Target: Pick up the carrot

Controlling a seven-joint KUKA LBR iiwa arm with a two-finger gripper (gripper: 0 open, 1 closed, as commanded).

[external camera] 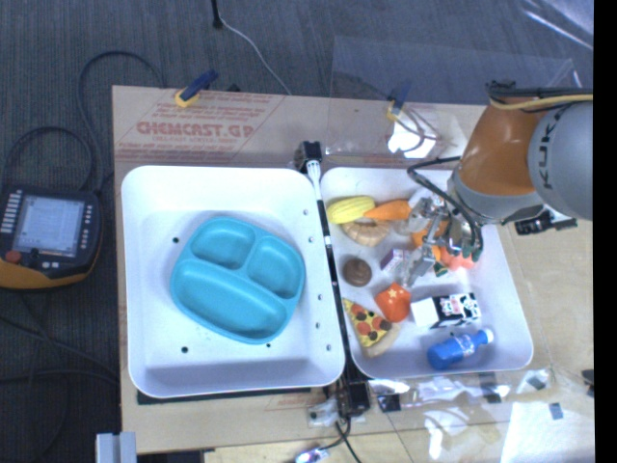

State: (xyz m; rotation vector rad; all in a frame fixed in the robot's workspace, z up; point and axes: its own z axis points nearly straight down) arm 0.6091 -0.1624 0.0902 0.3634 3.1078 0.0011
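Observation:
The carrot is an orange tapered piece lying near the back of the right bin, between a yellow fruit and the arm. My gripper hangs low over the middle of that bin, just right of and in front of the carrot's thin end. Its metal fingers stand spread and open, with nothing held between them. A small orange and green item lies partly hidden under the wrist.
Around the gripper in the right bin lie a bread piece, a brown ball, a red vegetable, a pizza slice, a black-and-white carton and a blue bottle. The left bin holds a blue divided plate.

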